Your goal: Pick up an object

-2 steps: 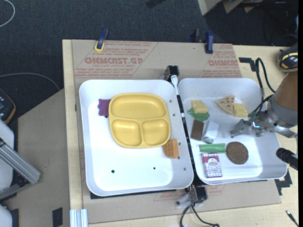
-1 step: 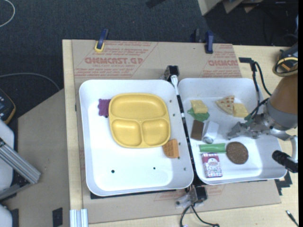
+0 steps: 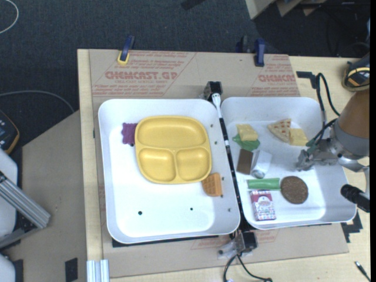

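On the desk's cardboard sheet (image 3: 176, 69), red lettering reads "CHEMCAST GP". Over the right bin (image 3: 305, 107), the end effector (image 3: 306, 159) hangs with nothing between its fingers; their spacing is unclear.

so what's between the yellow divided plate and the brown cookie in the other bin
In the camera view, from the yellow divided plate toward the brown cookie lie a small orange waffle piece, the two bins' meeting rims, then a green bar.

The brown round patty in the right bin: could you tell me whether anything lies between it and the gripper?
Nothing visible does. The gripper hangs over the right bin's right side, and the brown round patty lies just below and left of it, with bare white floor between them. The green stick sits on the patty's far side.
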